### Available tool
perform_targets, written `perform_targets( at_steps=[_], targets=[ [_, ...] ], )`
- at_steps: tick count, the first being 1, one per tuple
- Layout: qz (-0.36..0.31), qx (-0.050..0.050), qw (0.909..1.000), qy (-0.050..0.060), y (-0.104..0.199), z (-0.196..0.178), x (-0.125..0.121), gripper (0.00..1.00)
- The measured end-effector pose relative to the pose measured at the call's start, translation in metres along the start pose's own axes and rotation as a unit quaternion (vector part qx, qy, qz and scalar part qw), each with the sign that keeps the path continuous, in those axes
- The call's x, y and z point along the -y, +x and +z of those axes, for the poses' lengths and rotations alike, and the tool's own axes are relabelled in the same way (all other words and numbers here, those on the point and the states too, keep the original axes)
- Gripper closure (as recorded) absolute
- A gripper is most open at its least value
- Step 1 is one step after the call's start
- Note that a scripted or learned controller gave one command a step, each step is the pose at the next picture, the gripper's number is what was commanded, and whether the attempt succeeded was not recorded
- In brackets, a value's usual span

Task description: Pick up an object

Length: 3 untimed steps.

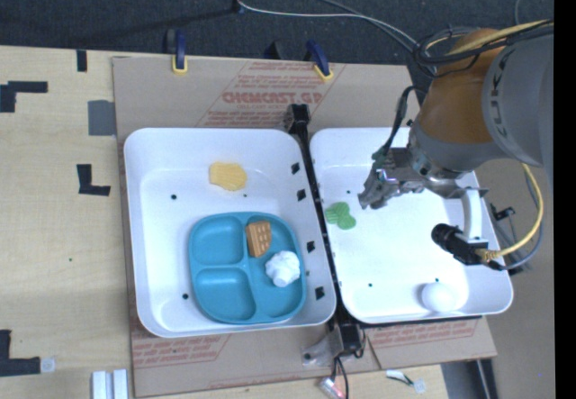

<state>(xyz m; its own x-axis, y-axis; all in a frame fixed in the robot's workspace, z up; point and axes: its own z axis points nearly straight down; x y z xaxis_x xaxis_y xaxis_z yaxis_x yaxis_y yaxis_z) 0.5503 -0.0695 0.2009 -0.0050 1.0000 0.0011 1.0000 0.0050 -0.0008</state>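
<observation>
Honestly, nothing's grabbed yet: the claw (pixel 372 197) hangs over the right white bin (pixel 396 285), can't tell how open, with the small green soft object (pixel 340 216) at its 8 o'clock, unlifted.

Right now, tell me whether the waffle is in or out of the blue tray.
In: the waffle lies inside the tray's upper right compartment.
</observation>
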Motion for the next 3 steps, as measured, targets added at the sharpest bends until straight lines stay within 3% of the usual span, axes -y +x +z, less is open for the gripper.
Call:
perform_targets(
  at_steps=[2, 3],
  targets=[
    [0.0, 0.0, 1.0, 0.0, 0.109, -0.015, -0.027, 1.0],
    [0.0, 0.0, 1.0, 0.0, 0.16, -0.011, -0.02, 1.0]
  ],
)
